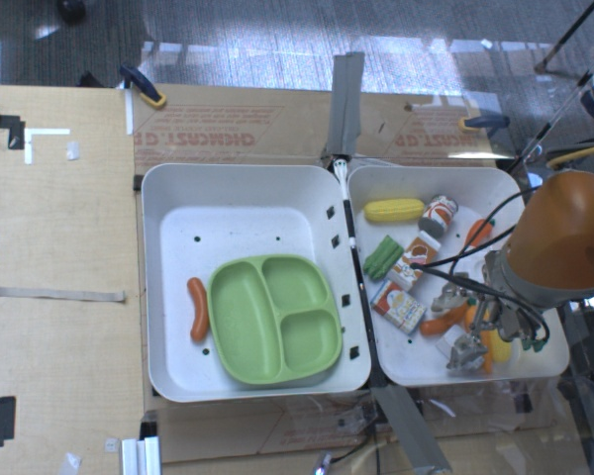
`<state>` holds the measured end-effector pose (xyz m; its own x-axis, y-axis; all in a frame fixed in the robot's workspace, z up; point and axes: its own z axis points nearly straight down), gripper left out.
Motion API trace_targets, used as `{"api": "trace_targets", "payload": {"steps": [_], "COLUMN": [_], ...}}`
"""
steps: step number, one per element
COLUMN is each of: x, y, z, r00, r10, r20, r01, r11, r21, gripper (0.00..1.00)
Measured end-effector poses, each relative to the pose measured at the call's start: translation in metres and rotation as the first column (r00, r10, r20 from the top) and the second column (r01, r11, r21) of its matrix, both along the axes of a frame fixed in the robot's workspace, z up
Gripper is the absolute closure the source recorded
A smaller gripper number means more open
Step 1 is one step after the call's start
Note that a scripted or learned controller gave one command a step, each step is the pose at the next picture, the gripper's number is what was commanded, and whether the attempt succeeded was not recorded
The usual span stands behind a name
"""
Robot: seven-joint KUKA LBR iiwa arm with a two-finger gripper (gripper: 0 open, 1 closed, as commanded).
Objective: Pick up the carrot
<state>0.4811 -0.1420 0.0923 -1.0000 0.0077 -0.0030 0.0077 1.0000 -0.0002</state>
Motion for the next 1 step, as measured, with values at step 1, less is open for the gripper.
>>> {"api": "trace_targets", "payload": {"steps": [1], "x": [0.0032], "y": [0.0004], "z": [0.0102], "r00": [1.000], "r10": [0.003], "r20": [0.007], "r01": [-0.003], "r11": [1.000], "r21": [-0.002], "gripper": [1.00]}}
